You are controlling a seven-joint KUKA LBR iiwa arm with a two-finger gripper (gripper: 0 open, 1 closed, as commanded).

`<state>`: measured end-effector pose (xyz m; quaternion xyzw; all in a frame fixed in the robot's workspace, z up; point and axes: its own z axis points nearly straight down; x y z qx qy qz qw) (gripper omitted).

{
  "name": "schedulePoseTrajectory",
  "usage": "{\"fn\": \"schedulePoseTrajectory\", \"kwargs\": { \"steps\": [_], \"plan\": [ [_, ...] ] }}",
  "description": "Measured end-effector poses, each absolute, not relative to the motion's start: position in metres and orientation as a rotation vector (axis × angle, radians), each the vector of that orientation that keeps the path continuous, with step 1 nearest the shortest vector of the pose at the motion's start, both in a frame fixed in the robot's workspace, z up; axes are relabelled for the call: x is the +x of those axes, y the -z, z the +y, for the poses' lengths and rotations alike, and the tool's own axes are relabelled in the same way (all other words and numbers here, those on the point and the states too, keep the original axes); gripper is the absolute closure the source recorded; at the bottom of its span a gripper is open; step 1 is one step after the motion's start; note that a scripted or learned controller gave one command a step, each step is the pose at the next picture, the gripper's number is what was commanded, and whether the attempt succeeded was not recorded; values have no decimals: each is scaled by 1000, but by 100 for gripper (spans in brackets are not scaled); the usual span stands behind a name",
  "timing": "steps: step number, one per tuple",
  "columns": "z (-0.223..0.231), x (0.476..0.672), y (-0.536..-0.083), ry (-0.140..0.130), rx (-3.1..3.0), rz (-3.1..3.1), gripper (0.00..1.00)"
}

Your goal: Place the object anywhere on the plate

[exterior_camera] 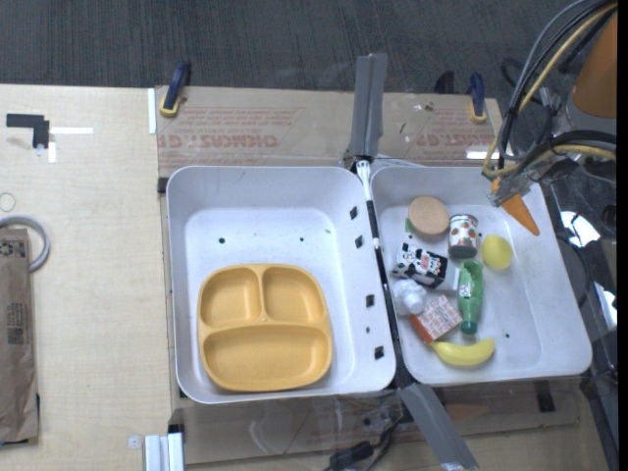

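Orange toy carrot [527,216] just below-right of the tool [502,186], by the right bin's [564,273] wall; clamped or not, cannot tell. Confirm a firm hold, lift clear, carry far left, lower flat onto the yellow plate [265,353].

Two white bins side by side on the table [78,263]. Left bin [196,204]: yellow divided plate [264,327], three compartments, nothing on it. Right bin [549,322]: banana [464,352] near front edge, green bottle [470,295] just behind it, lemon [497,252], round tan disc [428,215], small jar [463,234], black-and-white cow toy [422,264]. Carrot [525,215] at the bin's right rim, under the cabled end effector [510,186].
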<state>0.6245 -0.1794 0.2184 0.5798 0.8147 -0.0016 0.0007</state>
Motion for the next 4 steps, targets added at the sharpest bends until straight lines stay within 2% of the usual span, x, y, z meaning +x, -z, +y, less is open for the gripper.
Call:
{"fn": "schedulePoseTrajectory", "kwargs": {
  "steps": [1,2,3,4],
  "plan": [
    [-114,634,-288,3,1981,2436,100],
    [3,562,-342,5,1950,2464,100],
    [90,523,-319,7,2111,2328,100],
    [154,506,-206,9,2065,2369,100]
  ]
}}
